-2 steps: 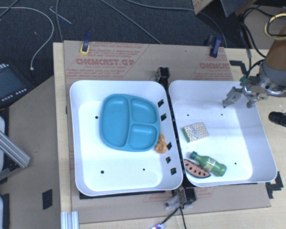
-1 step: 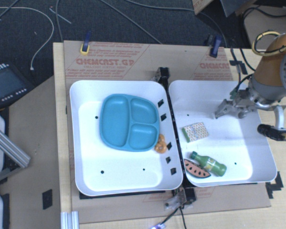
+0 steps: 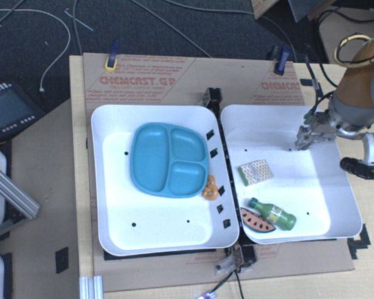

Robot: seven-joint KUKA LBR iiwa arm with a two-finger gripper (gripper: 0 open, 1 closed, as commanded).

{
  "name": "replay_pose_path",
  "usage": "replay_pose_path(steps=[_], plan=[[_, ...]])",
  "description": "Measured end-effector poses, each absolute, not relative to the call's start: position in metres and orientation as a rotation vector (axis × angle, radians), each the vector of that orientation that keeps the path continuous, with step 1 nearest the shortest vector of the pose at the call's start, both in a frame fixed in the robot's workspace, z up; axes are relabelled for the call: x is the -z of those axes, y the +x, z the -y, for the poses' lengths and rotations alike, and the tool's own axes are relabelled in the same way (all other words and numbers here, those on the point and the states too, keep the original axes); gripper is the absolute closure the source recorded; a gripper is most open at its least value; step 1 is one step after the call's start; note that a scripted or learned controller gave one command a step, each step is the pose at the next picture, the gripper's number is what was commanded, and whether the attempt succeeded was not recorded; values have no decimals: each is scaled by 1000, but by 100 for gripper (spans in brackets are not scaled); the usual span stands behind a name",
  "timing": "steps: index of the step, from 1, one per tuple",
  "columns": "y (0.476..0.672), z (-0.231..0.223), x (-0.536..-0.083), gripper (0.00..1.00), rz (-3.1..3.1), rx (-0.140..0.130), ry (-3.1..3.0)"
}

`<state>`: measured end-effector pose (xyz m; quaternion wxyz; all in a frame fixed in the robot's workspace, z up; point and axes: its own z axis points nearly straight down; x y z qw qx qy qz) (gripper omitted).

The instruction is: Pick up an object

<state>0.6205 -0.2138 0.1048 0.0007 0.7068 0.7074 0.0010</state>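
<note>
In the camera view, the grey arm with its orange band (image 3: 359, 80) is seen reaching in from the right, and the jaws (image 3: 306, 137) are held over the upper right part of the right bin (image 3: 336, 185), near its far right wall. Whether the jaws are apart or together cannot be told, since they are small and blurred here; nothing is seen between them.

Below and to the left of the jaws, well apart from them, a small patterned packet (image 3: 255, 172) is lying on the bin floor. Further below the jaws, near the front edge of the same bin, a green bottle (image 3: 274, 214) is lying on its side, and a watermelon slice toy (image 3: 257, 221) is seen just beside it, touching or nearly touching it on its left.

Far to the left of the jaws, across the divider between the bins, the left bin (image 3: 156, 229) is seen to carry a blue compartment plate (image 3: 169, 159). A small orange object (image 3: 210, 189) is resting against the plate's lower right edge.

Both bins are borne by a cardboard-covered table (image 3: 174, 73)
</note>
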Motion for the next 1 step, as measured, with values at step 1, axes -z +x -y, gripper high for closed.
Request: replay_pose_path(steps=[1], plan=[[613, 215, -165, 100, -2217, -5, 2217]])
